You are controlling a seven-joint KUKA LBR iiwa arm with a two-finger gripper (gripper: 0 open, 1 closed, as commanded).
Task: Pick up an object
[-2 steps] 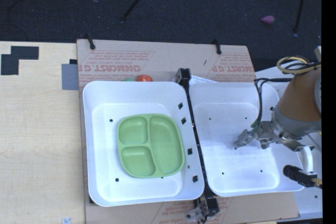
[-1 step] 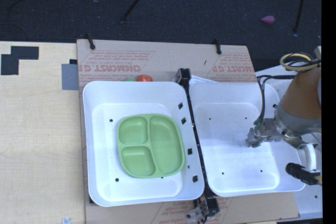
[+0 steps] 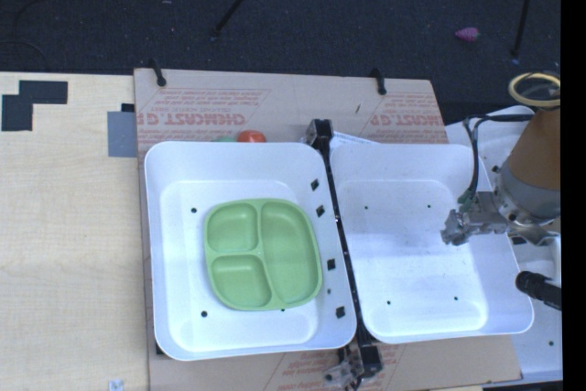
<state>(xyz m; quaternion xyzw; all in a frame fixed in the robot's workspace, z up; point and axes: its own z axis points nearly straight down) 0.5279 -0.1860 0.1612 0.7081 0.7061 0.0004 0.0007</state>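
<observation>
A light green plate [image 3: 264, 253] with three compartments lies flat in the middle of the left white bin [image 3: 174, 188]. My gripper [image 3: 455, 230] hangs at the right side of the right white bin [image 3: 412, 325], just inside its right wall, far from the plate. The grey arm with its orange band [image 3: 540, 151] enters from the right edge. Nothing shows between the gripper's tips, and its small dark end is too blurred to read.
A small red-orange object [image 3: 251, 137] and a bit of green [image 3: 223, 139] sit behind the left bin's far rim on the cardboard [image 3: 275, 105]. A black divider clamp [image 3: 330, 224] runs between the bins. A pale wooden bench top [image 3: 64, 243] lies to the left.
</observation>
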